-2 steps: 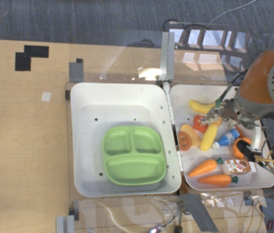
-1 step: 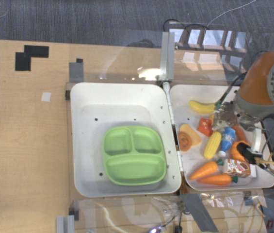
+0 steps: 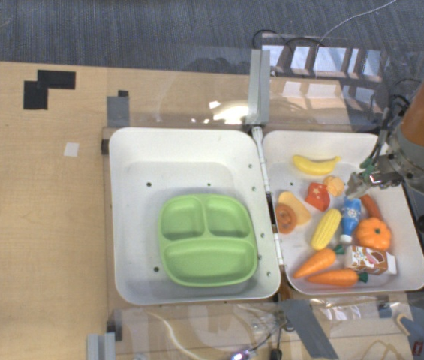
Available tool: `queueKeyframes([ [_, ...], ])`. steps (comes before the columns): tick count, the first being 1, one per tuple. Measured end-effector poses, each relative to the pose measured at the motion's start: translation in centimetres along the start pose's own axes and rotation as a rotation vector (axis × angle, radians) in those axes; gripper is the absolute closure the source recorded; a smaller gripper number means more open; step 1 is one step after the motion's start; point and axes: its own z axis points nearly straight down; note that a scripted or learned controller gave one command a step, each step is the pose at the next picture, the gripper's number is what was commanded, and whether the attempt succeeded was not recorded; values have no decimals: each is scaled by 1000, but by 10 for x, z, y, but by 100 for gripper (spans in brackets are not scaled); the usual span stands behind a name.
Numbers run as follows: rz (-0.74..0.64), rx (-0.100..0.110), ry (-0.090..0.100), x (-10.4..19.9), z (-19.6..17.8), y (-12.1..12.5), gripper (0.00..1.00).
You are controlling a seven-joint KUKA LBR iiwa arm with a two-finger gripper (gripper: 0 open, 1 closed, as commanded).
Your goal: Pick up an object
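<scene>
Fingers of the gripper [image 3: 363, 177]: whether apart or together cannot be told; they hang low over the right bin [image 3: 414, 276], just above the blue bottle [image 3: 351, 217] and beside a small orange fruit [image 3: 335, 186]. That bin also holds a banana [image 3: 315, 164], corn cob [image 3: 326, 229], pumpkin [image 3: 374, 235], two carrots [image 3: 317, 262] and a juice carton [image 3: 369, 260]. Left bin [image 3: 133, 171]: green divided plate [image 3: 207, 239]. Both bins rest on the table [image 3: 39, 223].
</scene>
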Motion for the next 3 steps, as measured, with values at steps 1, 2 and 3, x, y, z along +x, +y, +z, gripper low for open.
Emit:
queueKeyframes([
  [1, 0, 0, 0, 0, 0, 0, 0],
  [2, -251, -5, -2, 0, 120, 1, 0],
  [3, -250, -6, 3, 2, 111, 2, 100],
])
